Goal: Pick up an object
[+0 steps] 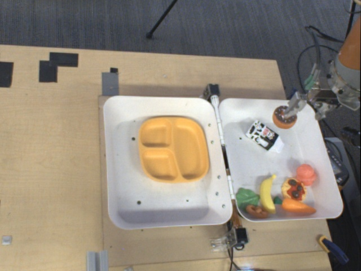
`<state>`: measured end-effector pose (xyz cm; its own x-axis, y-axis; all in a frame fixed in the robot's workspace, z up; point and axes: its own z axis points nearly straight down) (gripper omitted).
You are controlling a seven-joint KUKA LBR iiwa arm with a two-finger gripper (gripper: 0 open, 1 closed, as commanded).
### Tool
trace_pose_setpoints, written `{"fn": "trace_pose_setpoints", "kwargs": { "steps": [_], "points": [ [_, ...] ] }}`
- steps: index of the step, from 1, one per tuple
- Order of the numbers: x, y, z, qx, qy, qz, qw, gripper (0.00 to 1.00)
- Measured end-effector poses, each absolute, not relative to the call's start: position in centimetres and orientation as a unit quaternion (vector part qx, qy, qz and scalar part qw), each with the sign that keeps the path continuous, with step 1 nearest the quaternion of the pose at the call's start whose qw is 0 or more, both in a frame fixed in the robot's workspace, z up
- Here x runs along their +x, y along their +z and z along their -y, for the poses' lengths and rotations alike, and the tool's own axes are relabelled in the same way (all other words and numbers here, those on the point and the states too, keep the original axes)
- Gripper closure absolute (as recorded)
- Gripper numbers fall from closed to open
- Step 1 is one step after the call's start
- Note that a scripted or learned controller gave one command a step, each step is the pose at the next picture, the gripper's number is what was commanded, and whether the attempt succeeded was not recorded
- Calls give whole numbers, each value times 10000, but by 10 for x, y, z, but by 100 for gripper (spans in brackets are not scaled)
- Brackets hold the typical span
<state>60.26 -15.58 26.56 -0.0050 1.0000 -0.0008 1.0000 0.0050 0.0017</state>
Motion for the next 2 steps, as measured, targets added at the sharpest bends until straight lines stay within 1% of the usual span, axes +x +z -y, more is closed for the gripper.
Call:
{"fn": "trace_pose_setpoints", "kwargs": {
  "steps": [1, 2],
  "points": [
    [561, 111, 142, 6808, 9, -7324, 12, 0],
    [658, 94, 111, 6186, -31, -7857, -63, 0]
  ]
}}
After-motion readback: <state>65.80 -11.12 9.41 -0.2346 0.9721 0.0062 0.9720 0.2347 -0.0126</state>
